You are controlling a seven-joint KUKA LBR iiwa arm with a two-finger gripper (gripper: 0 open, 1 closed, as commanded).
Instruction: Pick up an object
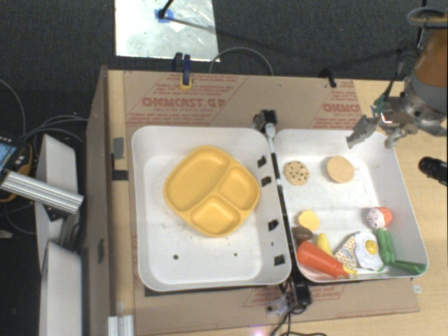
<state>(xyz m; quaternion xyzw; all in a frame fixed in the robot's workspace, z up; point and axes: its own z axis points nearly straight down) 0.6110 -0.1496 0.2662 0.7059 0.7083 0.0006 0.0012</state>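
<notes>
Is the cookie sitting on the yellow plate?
No, the cookie lies in the right bin, while the yellow plate sits in the left bin.

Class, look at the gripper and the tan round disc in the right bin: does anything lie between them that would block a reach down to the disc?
Nothing visible does. The gripper hangs above the right bin's far edge, and only bare bin floor separates it from the disc. The cookie lies beside the disc, apart from it, out of that path.
</notes>
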